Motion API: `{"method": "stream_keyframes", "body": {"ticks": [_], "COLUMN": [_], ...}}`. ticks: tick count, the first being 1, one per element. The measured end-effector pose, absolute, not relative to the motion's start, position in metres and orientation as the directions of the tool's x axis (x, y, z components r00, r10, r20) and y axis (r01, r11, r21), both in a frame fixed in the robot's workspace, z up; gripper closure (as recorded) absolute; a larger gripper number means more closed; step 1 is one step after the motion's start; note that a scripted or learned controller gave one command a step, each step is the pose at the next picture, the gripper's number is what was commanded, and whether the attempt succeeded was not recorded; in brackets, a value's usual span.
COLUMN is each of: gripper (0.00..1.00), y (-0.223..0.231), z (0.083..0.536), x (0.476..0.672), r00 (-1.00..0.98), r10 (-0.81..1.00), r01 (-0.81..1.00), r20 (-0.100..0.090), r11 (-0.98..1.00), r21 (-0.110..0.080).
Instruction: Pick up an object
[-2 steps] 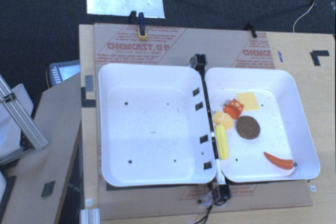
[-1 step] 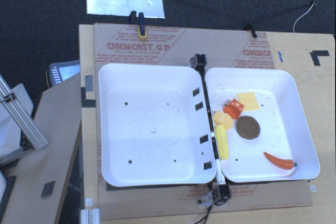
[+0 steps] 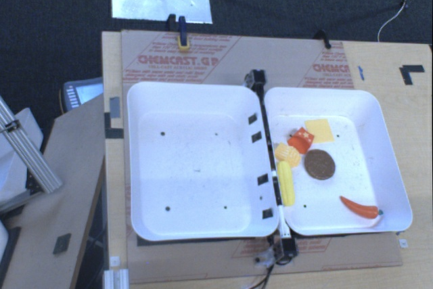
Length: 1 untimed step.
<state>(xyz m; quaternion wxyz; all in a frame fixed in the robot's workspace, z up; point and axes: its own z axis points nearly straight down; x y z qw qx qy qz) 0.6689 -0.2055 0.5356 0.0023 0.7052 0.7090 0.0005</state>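
1. Two shallow white bins sit side by side on the counter, which is covered by a brown sheet with red lettering.
2. The left bin shows a bare white floor with a few small dark dots.
3. Everything there is to pick lies in the right bin, mostly toward its left half.
4. A flat yellow square lies nearest the far wall, and a small red-orange piece is just beside its left corner.
5. Below that is a lumpy yellow-orange piece, with a brown round disc near it on the right.
6. A long yellow piece lies along the bin's left wall, just below the lumpy one.
7. A red chili pepper lies apart from the rest, near the front right corner.
8. Black clips run down the seam between the bins.
9. A yellow clamp grips the far edge of the counter.
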Motion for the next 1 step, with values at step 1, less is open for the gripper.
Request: {"method": "stream_keyframes", "body": {"ticks": [1], "gripper": [1.0], "y": [-0.2056], "z": [0.5352], "x": [0.6675], "r00": [-0.005], "r10": [1.0], "r01": [1.0], "r20": [-0.002], "r11": [0.005], "r21": [0.003]}}
